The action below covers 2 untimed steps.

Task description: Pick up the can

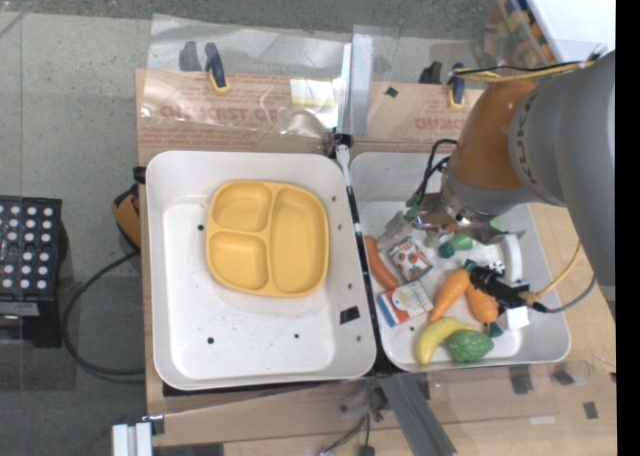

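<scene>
The can (pixel 408 258), small with a white and red label, lies on its side in the right bin (pixel 548 344), near the bin's left-centre. My gripper (pixel 430 216) hangs just above and to the right of it, low over the bin, below the grey wrist and orange band. Its tip is dark and partly hidden by the wrist. Nothing shows as lifted off the bin floor.
Around the can lie a red-orange stick (pixel 379 262), a small carton (pixel 405 301), an orange carrot (pixel 452 289), a banana (pixel 437 337) and a green lump (pixel 468 345). The left bin (pixel 180 344) holds a yellow divided plate (pixel 268 237).
</scene>
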Tool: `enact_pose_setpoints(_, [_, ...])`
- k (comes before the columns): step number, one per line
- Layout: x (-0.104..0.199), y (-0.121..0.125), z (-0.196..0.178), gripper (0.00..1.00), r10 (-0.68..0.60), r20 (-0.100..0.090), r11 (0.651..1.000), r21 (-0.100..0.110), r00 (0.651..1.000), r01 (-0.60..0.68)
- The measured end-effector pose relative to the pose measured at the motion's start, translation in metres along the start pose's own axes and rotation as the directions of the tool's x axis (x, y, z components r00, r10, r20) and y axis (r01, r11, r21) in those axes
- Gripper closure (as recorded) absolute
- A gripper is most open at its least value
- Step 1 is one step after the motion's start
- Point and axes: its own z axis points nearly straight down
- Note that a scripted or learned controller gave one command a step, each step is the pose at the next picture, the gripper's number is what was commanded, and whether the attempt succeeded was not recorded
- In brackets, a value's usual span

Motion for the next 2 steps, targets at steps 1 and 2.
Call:
enact_pose_setpoints(1, [0.0117, -0.0548, -0.0016, 0.00, 0.032, 0.011, 0.999, -0.002, 0.999, -0.032])
enact_pose_setpoints(2, [0.0133, -0.0555, -0.0096, 1.00, 0.033, 0.005, 0.999, 0.002, 0.999, -0.033])
